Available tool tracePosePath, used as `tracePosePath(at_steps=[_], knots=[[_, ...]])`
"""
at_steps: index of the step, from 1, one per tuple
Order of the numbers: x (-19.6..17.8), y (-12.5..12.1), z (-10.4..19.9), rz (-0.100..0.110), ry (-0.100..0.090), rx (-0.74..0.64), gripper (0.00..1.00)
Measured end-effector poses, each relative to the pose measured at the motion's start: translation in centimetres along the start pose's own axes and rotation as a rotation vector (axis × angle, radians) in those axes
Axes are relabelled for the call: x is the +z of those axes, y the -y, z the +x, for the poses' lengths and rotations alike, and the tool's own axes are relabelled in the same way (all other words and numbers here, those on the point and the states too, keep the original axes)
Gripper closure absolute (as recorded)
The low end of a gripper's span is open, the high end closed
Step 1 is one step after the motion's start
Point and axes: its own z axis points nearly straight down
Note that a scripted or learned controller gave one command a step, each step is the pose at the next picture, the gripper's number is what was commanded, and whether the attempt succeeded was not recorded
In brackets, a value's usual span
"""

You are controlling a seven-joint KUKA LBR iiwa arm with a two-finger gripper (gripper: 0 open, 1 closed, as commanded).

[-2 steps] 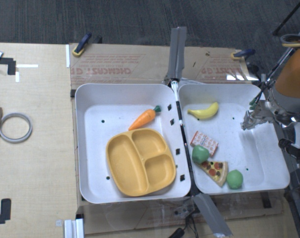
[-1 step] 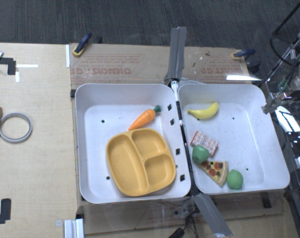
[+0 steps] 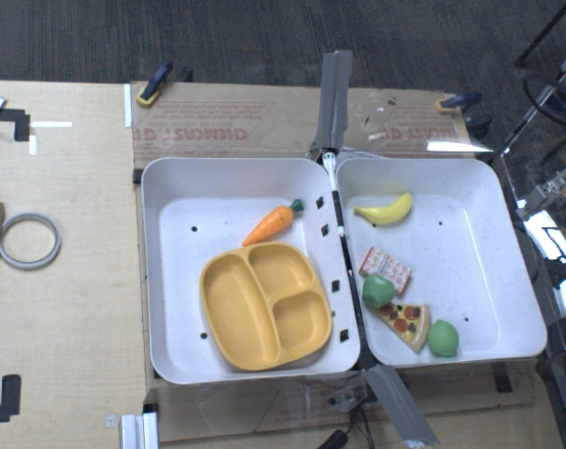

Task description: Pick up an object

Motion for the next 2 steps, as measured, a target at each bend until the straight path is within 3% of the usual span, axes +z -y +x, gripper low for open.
tracePosePath(at_steps=[1,2], knots=[[-9.1,-0.9,-0.3,-0.001,0.001,-0.304,1.0],[-8.7,-0.4,2.6,-0.001,-0.001,-0.686,1.0]])
